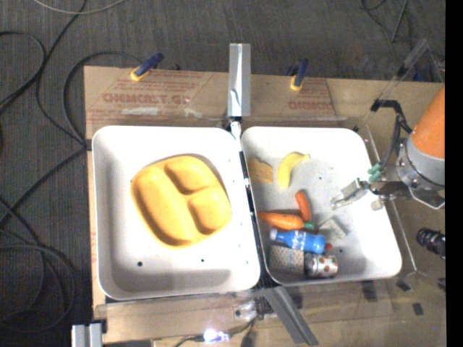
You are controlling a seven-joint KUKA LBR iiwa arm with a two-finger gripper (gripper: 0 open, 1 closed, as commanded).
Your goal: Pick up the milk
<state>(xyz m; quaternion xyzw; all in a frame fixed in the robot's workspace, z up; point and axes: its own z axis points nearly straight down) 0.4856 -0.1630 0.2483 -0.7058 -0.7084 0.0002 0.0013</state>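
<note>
The milk (299, 240) lies well left and below the gripper (349, 194)

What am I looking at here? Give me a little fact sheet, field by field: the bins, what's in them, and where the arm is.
left bin: yellow three-compartment plastic plate
right bin: yellow banana, two orange carrots, blue bottle, spotted can, tan cracker-like piece
milk: cannot tell which item it is
gripper: over right bin's right side, holding nothing visible
arm: enters from right
</note>
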